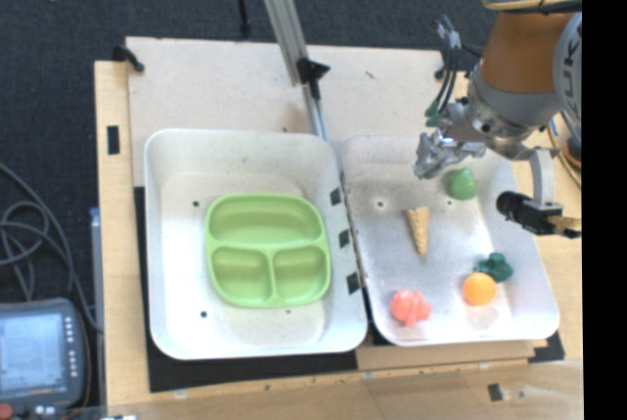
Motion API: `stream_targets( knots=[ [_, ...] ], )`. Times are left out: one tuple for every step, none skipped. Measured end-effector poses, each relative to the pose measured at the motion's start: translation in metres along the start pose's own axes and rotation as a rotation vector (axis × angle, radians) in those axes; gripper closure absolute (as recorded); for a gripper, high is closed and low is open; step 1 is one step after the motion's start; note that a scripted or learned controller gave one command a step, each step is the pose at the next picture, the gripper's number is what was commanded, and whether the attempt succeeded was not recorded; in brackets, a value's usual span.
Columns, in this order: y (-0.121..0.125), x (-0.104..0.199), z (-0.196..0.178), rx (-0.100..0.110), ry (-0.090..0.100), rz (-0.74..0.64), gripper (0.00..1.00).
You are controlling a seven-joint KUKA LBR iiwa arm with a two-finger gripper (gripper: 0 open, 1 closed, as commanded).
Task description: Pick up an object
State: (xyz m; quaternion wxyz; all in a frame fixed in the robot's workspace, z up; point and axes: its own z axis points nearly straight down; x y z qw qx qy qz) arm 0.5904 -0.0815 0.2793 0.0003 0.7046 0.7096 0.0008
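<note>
The arm's tool (434, 157) hangs low over the right white bin (377, 175), just beside a small round green toy (460, 183), likely lining up a grab; whether it grips anything, I cannot tell.

The arm (529, 36) is hiding part of the green ball (461, 183); the grey monitor (37, 359) is running off the frame's edge.

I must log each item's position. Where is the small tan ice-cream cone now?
The small tan ice-cream cone lies in the right white bin, near its middle, below the round green ball and above the pink-red toy.
</note>
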Motion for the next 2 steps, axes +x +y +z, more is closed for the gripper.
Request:
stream_targets(
  knots=[
    [0.001,0.053,0.015,0.001,0.000,0.000,1.00],
    [0.015,0.113,0.016,0.000,0.001,-0.001,1.00]
  ],
)
